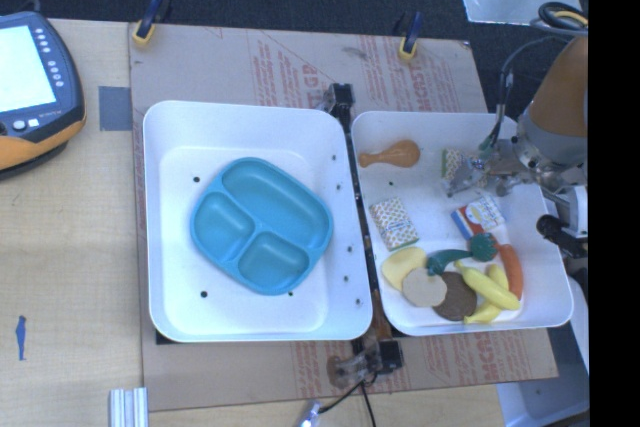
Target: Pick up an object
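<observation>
Toy food (462, 283) below gripper (478, 175)

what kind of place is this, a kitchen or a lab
Most likely a robotics lab bench, not a kitchen: two white bins clamped onto cardboard, a robot teach pendant at the left edge, and toy food piled in the right bin.

The arm (560, 100) enters from the right edge of the camera view, its orange band showing above the grey wrist, with dark cables looping over the top of it. It bends down and leftward, so that the gripper (478, 173) hangs low at the upper right part of the right bin (560, 315). The gripper is a tangle of grey metal parts from this angle, too small and cluttered to read in any detail.
</observation>
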Controlling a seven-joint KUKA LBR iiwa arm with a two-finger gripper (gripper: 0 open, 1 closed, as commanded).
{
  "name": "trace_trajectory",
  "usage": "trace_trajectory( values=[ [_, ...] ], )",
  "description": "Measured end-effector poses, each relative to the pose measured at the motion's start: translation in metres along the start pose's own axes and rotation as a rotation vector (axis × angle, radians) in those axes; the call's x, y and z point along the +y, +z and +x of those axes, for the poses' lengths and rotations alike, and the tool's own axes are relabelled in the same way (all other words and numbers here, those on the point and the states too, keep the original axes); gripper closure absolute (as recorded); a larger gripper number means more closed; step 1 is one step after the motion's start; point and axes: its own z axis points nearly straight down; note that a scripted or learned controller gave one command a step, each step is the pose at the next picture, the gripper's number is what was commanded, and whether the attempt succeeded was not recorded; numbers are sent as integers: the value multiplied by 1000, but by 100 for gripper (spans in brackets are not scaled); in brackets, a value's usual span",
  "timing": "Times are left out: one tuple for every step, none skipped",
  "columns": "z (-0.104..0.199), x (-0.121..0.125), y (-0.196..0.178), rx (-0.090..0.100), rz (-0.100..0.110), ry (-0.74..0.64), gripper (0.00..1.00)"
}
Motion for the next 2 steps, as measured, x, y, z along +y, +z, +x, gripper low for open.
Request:
trace_trajectory(
  values=[
    [30,-52,1,0,4,0,0],
    [29,-52,-9,-2,6,-4,100]
  ],
)
